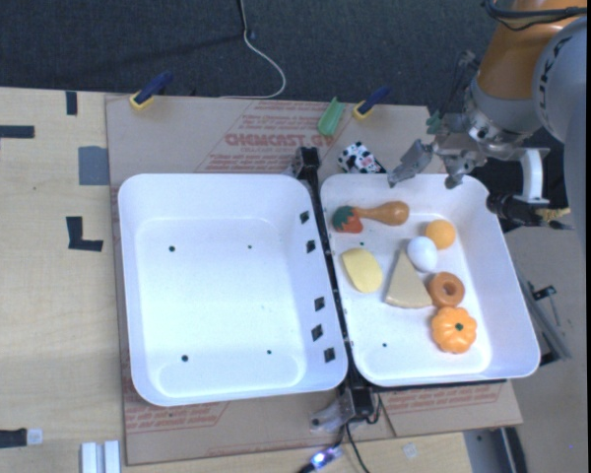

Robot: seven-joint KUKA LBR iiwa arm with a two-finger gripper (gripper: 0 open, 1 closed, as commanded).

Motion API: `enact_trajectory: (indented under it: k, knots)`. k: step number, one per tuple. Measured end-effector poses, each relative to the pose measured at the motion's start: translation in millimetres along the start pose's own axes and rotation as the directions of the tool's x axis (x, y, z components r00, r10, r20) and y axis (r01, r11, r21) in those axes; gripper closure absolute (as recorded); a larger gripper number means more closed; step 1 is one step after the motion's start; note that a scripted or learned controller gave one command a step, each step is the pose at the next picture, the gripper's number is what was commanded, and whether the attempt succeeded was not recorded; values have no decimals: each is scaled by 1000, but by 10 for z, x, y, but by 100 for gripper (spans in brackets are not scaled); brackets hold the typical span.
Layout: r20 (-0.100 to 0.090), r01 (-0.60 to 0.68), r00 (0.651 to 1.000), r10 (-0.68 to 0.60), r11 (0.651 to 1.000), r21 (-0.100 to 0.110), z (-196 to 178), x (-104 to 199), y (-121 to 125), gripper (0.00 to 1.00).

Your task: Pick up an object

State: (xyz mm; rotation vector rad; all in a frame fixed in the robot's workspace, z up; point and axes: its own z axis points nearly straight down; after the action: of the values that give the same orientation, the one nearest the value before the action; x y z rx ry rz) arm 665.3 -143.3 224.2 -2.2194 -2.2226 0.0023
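Camera view, gripper (433,167) spread apart, nothing held, above right bin's (507,249) far rim; pumpkin (454,330) inside

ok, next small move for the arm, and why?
Probably bring the gripper down and inward over the right bin, toward the orange ball. The open jaws hold nothing and sit above the bin's far rim, with that ball among the nearest objects.

The grey arm (557,62) reaches in from the right, its orange band (532,3) high near the frame's top corner, the wrist angled down and leftward, and the two-finger gripper (433,170) hangs with its dark fingers (406,168) spread apart, nothing held between them
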Motion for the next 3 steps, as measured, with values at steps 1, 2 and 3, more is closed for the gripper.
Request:
enact_trajectory:
  k: [1, 2, 3]
  knots:
    - [-1, -4, 1000, 4, 1000, 9, 1306, -654, -5, 0]
    - [2, 5, 1000, -5, 1000, 1, 1405, 33, 32, 0]
    - [1, 3, 1000, -3, 1000, 11, 1328, 1, 1, 100]
